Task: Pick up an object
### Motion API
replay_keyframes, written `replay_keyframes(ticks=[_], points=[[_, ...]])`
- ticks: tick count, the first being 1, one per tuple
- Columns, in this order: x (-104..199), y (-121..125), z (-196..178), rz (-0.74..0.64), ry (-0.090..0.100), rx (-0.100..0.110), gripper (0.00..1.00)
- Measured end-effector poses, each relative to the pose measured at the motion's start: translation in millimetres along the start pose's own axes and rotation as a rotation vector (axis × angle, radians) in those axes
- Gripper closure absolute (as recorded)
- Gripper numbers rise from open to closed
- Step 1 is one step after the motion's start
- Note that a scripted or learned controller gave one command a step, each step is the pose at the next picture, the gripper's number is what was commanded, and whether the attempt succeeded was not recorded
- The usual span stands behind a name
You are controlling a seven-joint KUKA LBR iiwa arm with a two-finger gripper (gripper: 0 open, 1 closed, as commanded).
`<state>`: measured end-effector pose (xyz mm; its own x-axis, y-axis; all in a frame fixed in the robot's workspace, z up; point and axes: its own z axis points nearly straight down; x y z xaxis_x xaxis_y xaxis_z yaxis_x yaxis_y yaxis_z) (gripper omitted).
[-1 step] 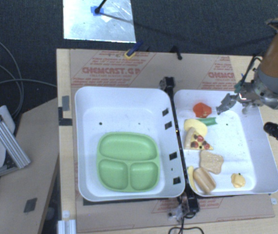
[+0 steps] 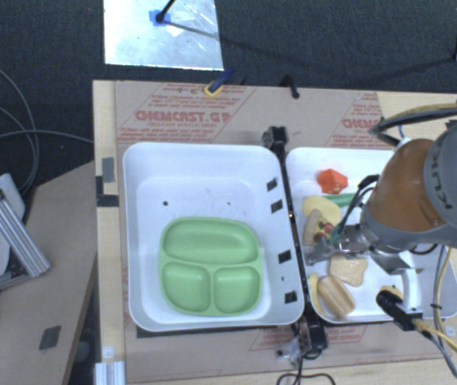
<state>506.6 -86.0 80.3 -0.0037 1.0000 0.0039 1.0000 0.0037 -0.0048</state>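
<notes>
Objects for my picking lie crowded in the right bin (image 2: 453, 295): an orange-red piece (image 2: 332, 180) at the far end, a pale yellow piece (image 2: 319, 209) beside it, a tan bread-like piece (image 2: 349, 269) and a bun-shaped one (image 2: 334, 297) nearer the front. My pincer (image 2: 325, 249) is low over the middle of this heap, close to the bin's left wall, but my own wrist hides its tips and I cannot tell how they stand, nor whether anything sits between them. I judge that I am at the reach-and-close stage, with nothing yet lifted.

To do it well, I should settle on a single piece rather than straddle two, come down straight, and close across a narrow side. The tan piece just beside my pincer looks the likeliest.

Several things crowd me. The pieces touch or nearly touch, so a neighbour may be nudged or dragged along. The dividing wall between the bins is close on one side. The left bin (image 2: 144, 175) bears a green divided tray (image 2: 211, 265), well apart from my work.
</notes>
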Motion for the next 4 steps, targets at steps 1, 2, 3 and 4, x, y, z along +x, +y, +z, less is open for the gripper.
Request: replay_keyframes(ticks=[1, 2, 3, 4], points=[[87.8, 26.0, -109.7, -0.006, -0.005, -0.015, 0.00], [95.5, -21.7, -103.2, 0.003, -0.003, -0.004, 0.00], [169.1, 22.8, -136.2, -0.008, -0.002, -0.012, 0.00], [170.9, 94.4, -118.3, -0.003, -0.004, -0.011, 0.00]])
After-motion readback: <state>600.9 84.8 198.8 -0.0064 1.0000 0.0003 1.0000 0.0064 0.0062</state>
